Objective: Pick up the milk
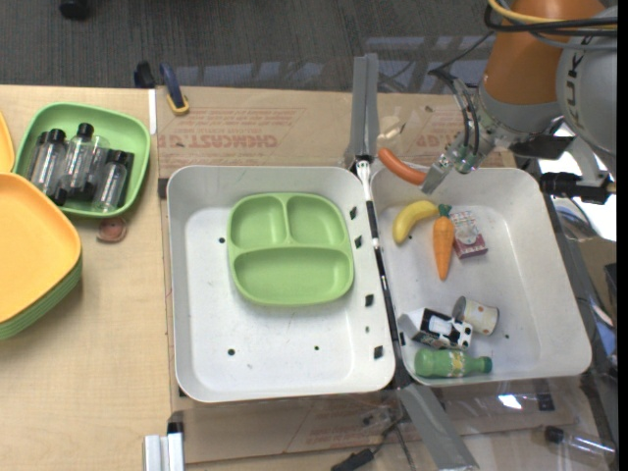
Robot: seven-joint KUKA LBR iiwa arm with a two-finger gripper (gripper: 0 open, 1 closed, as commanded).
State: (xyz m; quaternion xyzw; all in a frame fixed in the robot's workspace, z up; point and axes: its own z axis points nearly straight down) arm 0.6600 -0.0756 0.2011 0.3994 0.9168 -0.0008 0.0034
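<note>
Two white bins sit side by side on the counter, and the milk [446,329], a small black-and-white carton, lies near the front of the right bin [549,356] beside a green bottle [451,364]. The gripper [453,161] hangs over that bin's far edge, well apart from the milk; its spread cannot be told, so the pick looks not yet begun.

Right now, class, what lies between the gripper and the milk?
In the camera view, the carrot and a small red-and-white packet lie between the gripper and the milk, all in the right bin.
</note>
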